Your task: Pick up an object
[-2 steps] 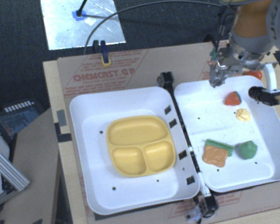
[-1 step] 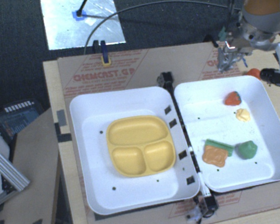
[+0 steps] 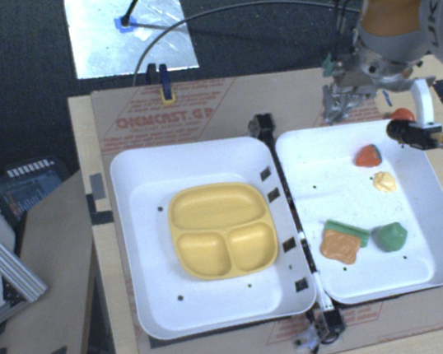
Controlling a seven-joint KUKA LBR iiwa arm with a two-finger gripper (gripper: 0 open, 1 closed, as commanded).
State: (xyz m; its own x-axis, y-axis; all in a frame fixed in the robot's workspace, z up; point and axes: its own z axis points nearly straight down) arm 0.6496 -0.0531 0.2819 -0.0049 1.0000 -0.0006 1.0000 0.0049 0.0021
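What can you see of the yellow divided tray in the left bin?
The yellow divided plastic tray lies flat, right way up, near the middle of the left shallow white bin, resting on its floor. It is a rounded rectangle with three compartments: one wide one along the far side and two smaller ones along the near side, set apart by raised ridges. It looks smooth and matte. Nothing lies in it and nothing else touches it.

I count two shallow white bins (image 3: 142,226), one yellow three-compartment plastic tray (image 3: 221,229), and five small toy food pieces (image 3: 341,245).
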